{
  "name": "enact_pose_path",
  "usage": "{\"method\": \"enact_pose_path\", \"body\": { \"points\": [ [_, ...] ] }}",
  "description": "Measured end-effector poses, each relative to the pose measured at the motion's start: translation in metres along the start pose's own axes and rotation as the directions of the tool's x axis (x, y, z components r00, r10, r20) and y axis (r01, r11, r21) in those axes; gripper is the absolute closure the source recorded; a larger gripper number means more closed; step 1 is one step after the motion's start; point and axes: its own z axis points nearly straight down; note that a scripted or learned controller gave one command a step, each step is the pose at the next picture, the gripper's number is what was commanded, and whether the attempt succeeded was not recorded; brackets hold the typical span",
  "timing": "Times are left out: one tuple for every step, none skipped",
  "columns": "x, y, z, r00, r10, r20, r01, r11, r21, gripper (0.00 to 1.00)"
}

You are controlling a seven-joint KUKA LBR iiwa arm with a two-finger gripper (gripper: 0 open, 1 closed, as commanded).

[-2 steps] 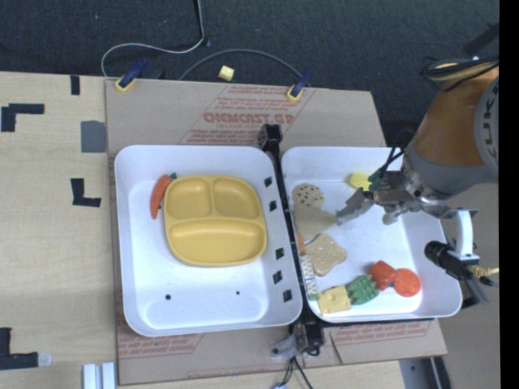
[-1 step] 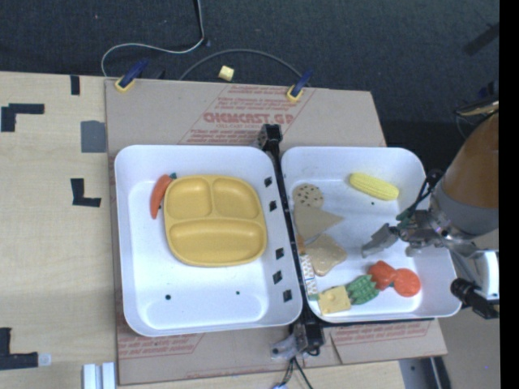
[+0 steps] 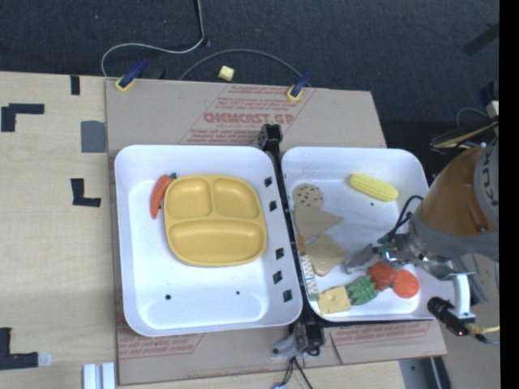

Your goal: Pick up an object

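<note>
Gripper [image 3: 363, 257] hovers low in the right bin [image 3: 409, 162] (whether it is parted or clenched cannot be told). Just right of it sits a tomato [image 3: 403, 283], left lies a tan slice [image 3: 327, 252], farther off a corn cob [image 3: 373, 187].

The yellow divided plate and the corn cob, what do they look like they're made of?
The yellow divided plate looks like molded plastic with a smooth matte finish: uniform color, rounded compartment ridges, soft highlights. The corn cob is likely toy plastic too, an even yellow with a slight sheen, though its surface texture is too small to make out.
</note>
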Motion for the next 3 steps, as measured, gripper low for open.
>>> {"method": "enact_pose_path", "body": {
  "points": [
    [0.001,0.001,-0.014,1.0,-0.002,-0.001,0.002,1.0,-0.001,1.0],
    [-0.002,0.046,-0.116,1.0,-0.006,0.002,0.006,1.0,-0.008,1.0],
    [-0.002,0.042,-0.109,1.0,-0.003,-0.001,0.003,1.0,0.004,0.0]
  ]
}}
